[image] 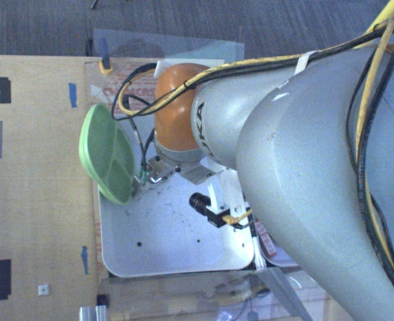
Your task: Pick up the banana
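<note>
My grey arm with its orange band [176, 112] reaches in from the right and covers most of the upper part of the white bin [163, 246]. The gripper [145, 174] is low at the bin's left side, right against a green bowl [106, 154]. The bowl stands tilted on its edge along the bin's left wall. A small yellow piece [239, 217] shows beside a black part [202, 204] under the arm; I cannot tell what it is.
The bin's lower half is bare white floor with a few dark specks. A red-labelled item [266, 241] lies at the bin's right rim, partly under the arm. The wooden bench [36, 179] with black and blue tape marks spreads to the left.
</note>
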Tool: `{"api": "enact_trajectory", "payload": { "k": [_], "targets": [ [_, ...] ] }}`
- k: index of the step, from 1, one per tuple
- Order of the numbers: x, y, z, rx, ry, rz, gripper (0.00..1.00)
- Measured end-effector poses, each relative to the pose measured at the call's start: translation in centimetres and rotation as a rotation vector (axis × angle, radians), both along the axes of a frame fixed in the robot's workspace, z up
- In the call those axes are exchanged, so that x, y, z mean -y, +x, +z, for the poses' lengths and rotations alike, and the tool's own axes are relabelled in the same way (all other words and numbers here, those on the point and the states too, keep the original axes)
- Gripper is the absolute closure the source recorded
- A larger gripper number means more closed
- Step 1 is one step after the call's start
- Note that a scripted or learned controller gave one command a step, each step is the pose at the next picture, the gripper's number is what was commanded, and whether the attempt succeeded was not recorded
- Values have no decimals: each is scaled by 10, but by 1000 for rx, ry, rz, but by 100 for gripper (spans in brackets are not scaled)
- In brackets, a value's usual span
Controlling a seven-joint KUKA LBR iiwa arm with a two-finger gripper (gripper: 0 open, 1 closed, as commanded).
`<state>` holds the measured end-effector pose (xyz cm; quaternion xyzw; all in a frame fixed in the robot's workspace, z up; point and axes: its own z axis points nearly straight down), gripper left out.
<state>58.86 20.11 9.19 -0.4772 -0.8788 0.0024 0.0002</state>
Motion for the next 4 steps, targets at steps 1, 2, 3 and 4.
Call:
{"api": "enact_trajectory", "payload": {
  "k": [1,2,3,4],
  "targets": [
    [-10,38,-4,4,-1,88,0],
    [-12,63,-3,4,0,-583,0],
    [-7,56,142,5,3,-556,0],
    [20,35,1,5,4,-496,0]
  ]
}}
